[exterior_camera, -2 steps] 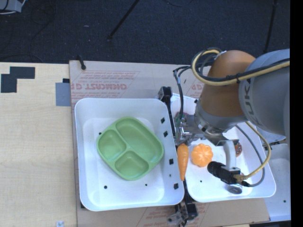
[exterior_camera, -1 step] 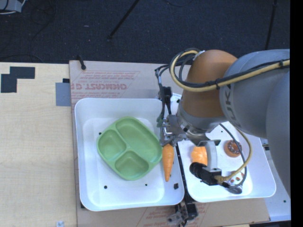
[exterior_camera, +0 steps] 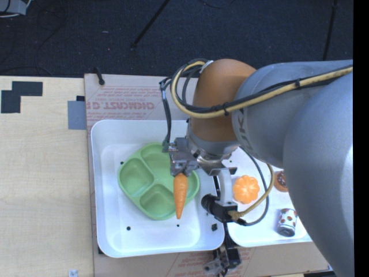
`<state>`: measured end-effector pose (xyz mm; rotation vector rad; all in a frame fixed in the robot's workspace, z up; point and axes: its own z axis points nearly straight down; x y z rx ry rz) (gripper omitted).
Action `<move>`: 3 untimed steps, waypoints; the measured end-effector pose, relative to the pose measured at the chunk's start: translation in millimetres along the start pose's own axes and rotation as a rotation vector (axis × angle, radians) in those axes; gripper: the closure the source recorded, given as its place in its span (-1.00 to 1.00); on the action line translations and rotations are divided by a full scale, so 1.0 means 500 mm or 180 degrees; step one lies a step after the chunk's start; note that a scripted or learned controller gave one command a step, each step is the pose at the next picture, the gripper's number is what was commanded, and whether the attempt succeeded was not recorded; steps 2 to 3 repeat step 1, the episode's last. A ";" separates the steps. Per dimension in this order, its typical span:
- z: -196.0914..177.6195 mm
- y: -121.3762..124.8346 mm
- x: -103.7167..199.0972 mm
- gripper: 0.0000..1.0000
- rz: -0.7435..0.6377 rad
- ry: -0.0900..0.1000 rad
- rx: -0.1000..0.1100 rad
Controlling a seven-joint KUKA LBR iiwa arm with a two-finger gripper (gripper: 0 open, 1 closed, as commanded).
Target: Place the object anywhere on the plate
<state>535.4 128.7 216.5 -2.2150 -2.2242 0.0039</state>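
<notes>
A green sectioned plate (exterior_camera: 141, 178) lies in the left white bin (exterior_camera: 109, 235). My gripper (exterior_camera: 182, 167) hangs over the plate's right edge, shut on the thick end of an orange carrot (exterior_camera: 180, 196). The carrot points down and toward the front, its tip over the plate's near rim. The arm's orange band and grey body cover the area behind and to the right of the gripper.
The right bin (exterior_camera: 259, 235) holds an orange mandarin-like fruit (exterior_camera: 246, 189), a small can (exterior_camera: 286, 221) and a brown round item (exterior_camera: 281, 181) partly hidden by the arm. A cardboard sheet (exterior_camera: 124, 100) lies behind the bins. Wood bench surface extends to the left.
</notes>
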 end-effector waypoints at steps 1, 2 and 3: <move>-0.002 -0.002 -0.003 -1.00 0.0006 -0.0004 0.0003; -0.002 -0.002 -0.003 -1.00 0.0006 -0.0004 0.0003; -0.002 -0.002 -0.003 -1.00 0.0006 -0.0004 0.0003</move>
